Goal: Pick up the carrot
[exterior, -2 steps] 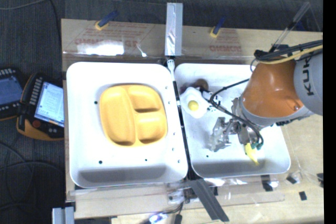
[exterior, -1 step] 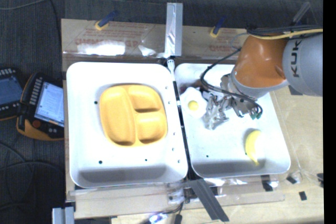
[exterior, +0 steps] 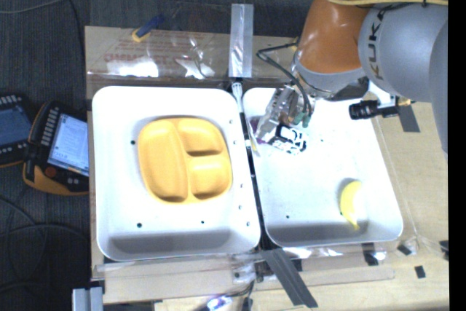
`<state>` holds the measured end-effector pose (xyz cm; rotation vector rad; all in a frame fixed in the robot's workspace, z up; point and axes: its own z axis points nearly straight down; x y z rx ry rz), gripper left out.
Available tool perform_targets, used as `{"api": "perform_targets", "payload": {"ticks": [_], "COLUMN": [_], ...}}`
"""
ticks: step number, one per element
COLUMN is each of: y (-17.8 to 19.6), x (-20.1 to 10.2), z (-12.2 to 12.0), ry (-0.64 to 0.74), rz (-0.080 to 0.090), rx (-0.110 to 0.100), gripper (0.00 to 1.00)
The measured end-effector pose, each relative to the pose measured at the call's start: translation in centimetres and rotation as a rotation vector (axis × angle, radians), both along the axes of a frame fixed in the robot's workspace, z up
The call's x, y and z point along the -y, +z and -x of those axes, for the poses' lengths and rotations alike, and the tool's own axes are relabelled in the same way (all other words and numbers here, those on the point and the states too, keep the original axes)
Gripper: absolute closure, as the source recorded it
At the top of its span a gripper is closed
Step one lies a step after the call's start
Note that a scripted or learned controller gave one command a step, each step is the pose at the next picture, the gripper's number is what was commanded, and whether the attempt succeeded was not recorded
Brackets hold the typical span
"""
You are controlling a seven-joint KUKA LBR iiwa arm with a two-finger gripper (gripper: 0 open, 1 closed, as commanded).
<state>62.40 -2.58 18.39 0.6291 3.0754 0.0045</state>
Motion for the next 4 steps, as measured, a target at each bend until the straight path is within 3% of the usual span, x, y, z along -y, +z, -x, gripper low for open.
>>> {"api": "perform_targets", "payload": {"ticks": [1, 2, 3, 4], "y": [2.7, 0.0, 0.1, 0.1], "x": [4.2, -2.4, -1.1, -2.6], "z": [0.0, -2.5, -3.2, -4.5], "ry": [0.416, 0.219, 0.567, 1.268], "rz": [0.003, 0.0, 0.004, 0.002], "rx": [0.002, 0.001, 0.002, 0.006], "gripper": [1.0, 1.0, 1.0, 1.0]}}
